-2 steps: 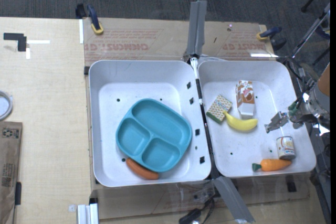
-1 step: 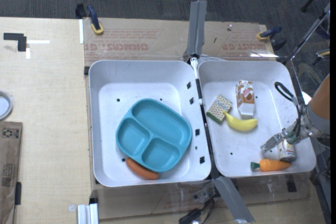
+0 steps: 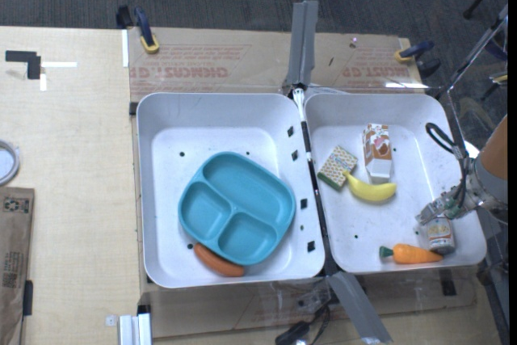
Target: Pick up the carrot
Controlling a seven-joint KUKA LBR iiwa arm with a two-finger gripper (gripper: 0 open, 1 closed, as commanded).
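Note:
An orange carrot (image 3: 414,254) with a green stub at its left end lies flat at the front of the right bin (image 3: 347,254), close to the front wall. My gripper (image 3: 440,210) hangs at the bin's right side, reaching in from the right edge. It is above and a little right of the carrot, directly over a small tin can (image 3: 439,236), and apart from the carrot. The can stands just behind the carrot's right end.
Further back in the right bin are a yellow banana (image 3: 372,190), a small carton (image 3: 377,151) and a green-and-yellow packet (image 3: 337,167). The left bin (image 3: 153,174) holds a blue divided plate (image 3: 236,208) with an orange sausage (image 3: 218,261) at its front edge.

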